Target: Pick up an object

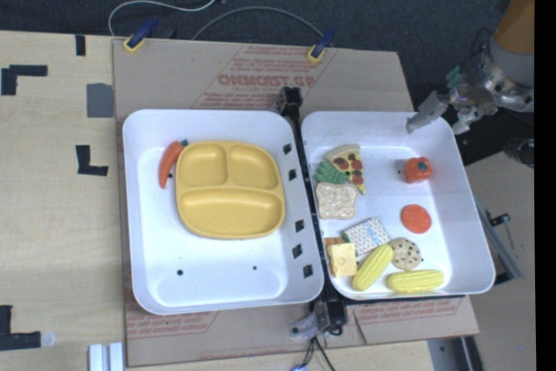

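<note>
While the pincer (432, 115), grip state unclear, hovers beside the right bin's (465, 187) rim

yellow plate (230, 189), toy foods, two bins

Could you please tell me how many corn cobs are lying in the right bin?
2. One corn cob lies slantwise near the front of the right bin, beside the cookie; the other corn cob lies flat along the front edge. None looks hidden.
</note>
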Tool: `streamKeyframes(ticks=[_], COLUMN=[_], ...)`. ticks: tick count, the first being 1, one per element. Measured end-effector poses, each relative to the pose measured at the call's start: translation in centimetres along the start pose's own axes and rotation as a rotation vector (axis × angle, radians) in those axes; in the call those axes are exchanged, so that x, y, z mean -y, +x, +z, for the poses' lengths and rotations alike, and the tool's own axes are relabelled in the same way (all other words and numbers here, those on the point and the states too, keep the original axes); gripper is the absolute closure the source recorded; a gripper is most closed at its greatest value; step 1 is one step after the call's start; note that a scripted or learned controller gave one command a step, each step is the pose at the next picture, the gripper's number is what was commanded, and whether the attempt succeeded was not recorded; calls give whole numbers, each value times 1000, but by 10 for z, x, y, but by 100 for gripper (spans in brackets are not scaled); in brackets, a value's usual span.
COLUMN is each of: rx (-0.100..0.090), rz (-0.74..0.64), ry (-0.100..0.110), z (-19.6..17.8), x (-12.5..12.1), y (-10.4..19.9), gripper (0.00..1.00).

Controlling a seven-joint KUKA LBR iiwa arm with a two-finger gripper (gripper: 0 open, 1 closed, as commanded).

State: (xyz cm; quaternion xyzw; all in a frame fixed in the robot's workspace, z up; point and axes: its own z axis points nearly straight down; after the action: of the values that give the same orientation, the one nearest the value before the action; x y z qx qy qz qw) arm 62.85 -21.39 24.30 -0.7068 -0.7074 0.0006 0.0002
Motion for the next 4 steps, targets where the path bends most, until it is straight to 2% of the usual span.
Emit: streamKeyframes(ticks=[1, 2, 3, 4], rx=[-2, 4, 3, -3], rz=[0, 1, 0, -9], ry=[11, -3, -7, -7], z=[148, 158, 146, 85], x=[-5, 25, 22, -5], y=[-9, 12, 12, 101], gripper=[0, 0, 100, 100])
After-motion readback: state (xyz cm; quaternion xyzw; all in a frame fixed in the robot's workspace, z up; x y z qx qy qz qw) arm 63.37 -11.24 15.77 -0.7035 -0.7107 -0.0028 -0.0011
